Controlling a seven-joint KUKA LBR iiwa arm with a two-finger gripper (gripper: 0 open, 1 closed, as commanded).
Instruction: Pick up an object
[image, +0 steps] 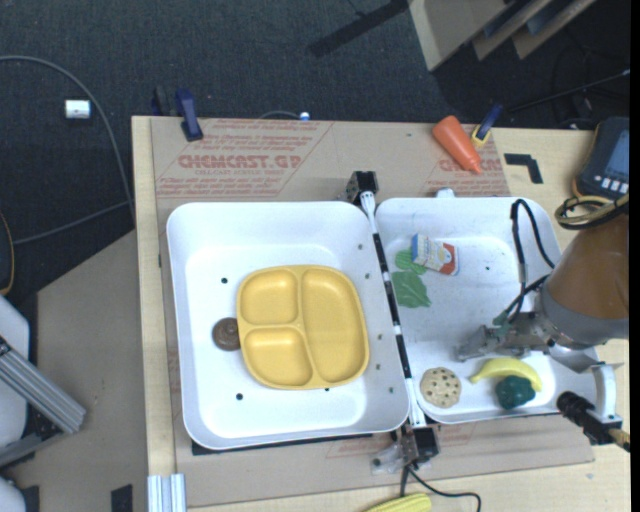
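The right bin (470, 222) holds several small items. A white and red milk carton (435, 254) lies near its back, with a green leafy piece (410, 284) just left of it. At the front sit a chocolate-chip cookie (440, 386), a yellow banana (505, 372) and a dark green round object (515, 393). My gripper (482, 345) hangs low over the right bin, just above and left of the banana, at the end of the grey arm with its orange band (595, 270).
The left bin (200, 250) carries a yellow divided plate (300, 326) with a small brown disc (227, 334) beside its left edge. An orange carrot-like item (458, 144) and a blue clamp (187, 115) lie on the cardboard behind the bins. A black cable (522, 245) loops over the right bin.
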